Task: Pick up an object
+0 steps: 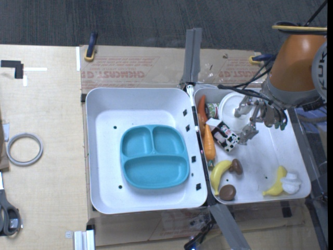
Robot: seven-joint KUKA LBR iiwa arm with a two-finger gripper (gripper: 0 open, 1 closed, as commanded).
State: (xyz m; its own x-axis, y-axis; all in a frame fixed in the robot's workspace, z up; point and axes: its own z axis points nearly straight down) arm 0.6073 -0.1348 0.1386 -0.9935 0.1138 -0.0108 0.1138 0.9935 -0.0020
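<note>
The end effector (pixel 248 120) hangs over the right bin (pixel 299 155), near its far edge, just beside a white cup (pixel 229 106). Its fingers (pixel 247 133) stand apart, with nothing between them. A black-and-white block (pixel 225 136) lies just left of the fingertips. Along this bin's left wall lie a carrot (pixel 208 141), a banana (pixel 219 174) and two brown balls (pixel 227 192); a yellow-and-white toy (pixel 283 183) rests at its near right corner. The left bin (pixel 99 139) holds a blue divided plate (pixel 154 155). On the table (pixel 41 191), near its left edge, lie a tape ring (pixel 23 149) and scissors (pixel 9 219).
</note>
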